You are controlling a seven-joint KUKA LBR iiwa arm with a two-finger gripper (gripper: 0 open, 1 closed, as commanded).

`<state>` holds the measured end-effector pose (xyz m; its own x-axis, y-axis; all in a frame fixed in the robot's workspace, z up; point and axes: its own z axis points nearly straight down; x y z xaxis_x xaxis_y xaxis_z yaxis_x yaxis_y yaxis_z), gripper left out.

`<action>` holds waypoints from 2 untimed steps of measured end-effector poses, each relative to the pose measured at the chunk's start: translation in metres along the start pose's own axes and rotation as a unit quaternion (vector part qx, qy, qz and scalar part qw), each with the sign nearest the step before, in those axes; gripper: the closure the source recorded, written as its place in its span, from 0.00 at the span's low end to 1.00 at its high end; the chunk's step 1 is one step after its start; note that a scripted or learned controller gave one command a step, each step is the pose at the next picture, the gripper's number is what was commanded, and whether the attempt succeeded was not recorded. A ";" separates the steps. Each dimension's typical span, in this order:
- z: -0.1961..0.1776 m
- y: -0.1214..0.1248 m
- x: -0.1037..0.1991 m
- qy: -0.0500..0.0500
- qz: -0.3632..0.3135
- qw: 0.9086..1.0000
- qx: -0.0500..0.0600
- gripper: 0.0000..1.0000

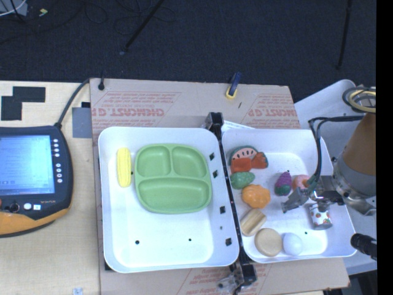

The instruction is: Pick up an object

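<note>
My gripper hangs low over the right part of the right bin, below the arm's orange band. Toy foods lie in this bin: a watermelon slice, a green piece, an orange, purple grapes, a pink-orange piece, a bread roll, a round tan biscuit and a white egg. A small white can with red spots sits just below and right of the gripper. The grapes and the pink-orange piece lie just up and left of it.
The left bin holds a green divided plate and a yellow corn cob. A black divider runs between the bins. A teach pendant lies on the bench at far left. A yellow clamp sits behind the bins.
</note>
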<state>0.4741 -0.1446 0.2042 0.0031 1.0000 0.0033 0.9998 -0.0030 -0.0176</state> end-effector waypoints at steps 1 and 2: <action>-0.006 0.002 0.000 -0.001 -0.001 1.000 -0.005 0.00; 0.038 0.001 0.003 0.000 -0.002 1.000 -0.004 0.00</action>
<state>0.4745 -0.1418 0.1659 -0.0011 1.0000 0.0034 1.0000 0.0011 -0.0094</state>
